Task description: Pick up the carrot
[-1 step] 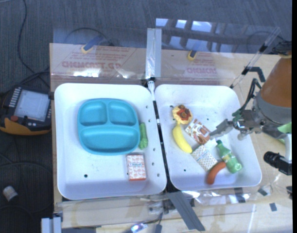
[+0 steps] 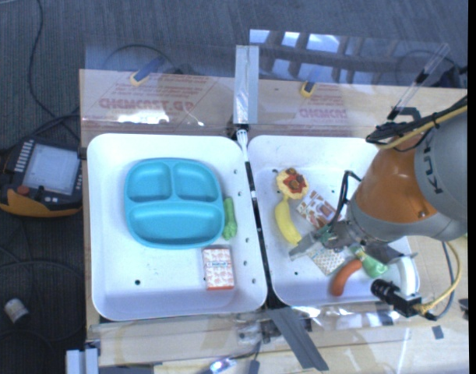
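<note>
Orange and green mark the plastic toy carrot (image 2: 347, 275), which lies slanted near the front of the right-hand shallow white bin (image 2: 300, 296), its green top (image 2: 374, 267) pointing right and tucked against the arm's wrist. Just left of and above it sits the end effector (image 2: 325, 238), a cluster of grey metal parts low over the bin floor; whether its tips are apart or together cannot be told, since the wrist and dark cables crowd them. Nothing is visibly clamped between them. A flat speckled packet (image 2: 326, 261) lies partly under that hardware, its outline hard to make out.

Farther back in the same bin are a yellow toy banana (image 2: 286, 222), a yellow-and-red round toy food piece (image 2: 291, 182), and a small brown-and-white printed box (image 2: 315, 207) whose near edge is covered by the tool. The grey arm with its orange band (image 2: 389, 189) hides the bin's right side and is cut off at the right.

In the left white bin (image 2: 113, 287) rests a blue three-compartment plastic plate (image 2: 174, 201), a slim green toy vegetable (image 2: 229, 217) touching its right rim, and a small red-and-white carton (image 2: 218, 266) near the front. Both bins stand on the pale wooden surface (image 2: 191, 341).
</note>
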Action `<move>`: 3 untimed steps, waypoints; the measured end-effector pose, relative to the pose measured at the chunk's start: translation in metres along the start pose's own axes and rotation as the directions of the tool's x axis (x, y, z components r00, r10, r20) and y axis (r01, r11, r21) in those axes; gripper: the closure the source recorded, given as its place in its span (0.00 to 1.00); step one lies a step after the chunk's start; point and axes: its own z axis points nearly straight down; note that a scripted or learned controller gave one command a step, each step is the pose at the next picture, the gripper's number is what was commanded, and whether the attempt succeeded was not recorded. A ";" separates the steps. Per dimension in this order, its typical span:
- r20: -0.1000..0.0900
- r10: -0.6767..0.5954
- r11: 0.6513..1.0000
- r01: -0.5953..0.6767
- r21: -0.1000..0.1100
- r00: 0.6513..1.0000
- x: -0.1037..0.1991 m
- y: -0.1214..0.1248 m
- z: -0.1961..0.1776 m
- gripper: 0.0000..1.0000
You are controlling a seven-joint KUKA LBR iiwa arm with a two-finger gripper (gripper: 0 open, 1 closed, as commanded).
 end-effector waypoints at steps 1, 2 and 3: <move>-0.007 -0.034 0.999 0.034 0.013 0.999 -0.004 -0.005 -0.054 0.00; 0.008 0.138 0.990 -0.138 -0.006 0.990 0.007 0.000 0.009 0.00; -0.011 0.165 0.986 -0.165 -0.002 0.986 -0.054 -0.006 0.012 0.00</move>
